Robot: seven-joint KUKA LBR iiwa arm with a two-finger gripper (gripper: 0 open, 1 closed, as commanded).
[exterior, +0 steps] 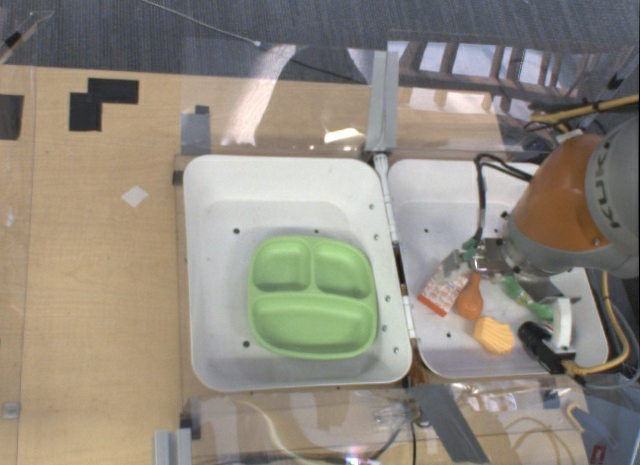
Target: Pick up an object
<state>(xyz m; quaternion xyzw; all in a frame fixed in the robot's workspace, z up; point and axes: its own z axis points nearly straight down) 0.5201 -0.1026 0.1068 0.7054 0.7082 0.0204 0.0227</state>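
Note:
In the right bin [440, 193], several small things lie close together. A red and white packet [441, 290] rests near the bin's left wall. Beside it is an orange carrot-shaped piece [470, 299], and a yellow-orange lump [493, 335] lies nearer the front. My gripper [487, 263] hangs low over this cluster, just above the packet and the orange piece. The grey wrist and its orange band [560, 203] hide the gripper from above. Nothing shows held in it. A small green thing [527, 298] peeks out under the wrist.
The left bin [215, 253] holds a green divided plate [312, 296] near its middle. A metal divider [380, 103] runs between the bins at the back. Bare wooden bench [90, 283] lies to the left.

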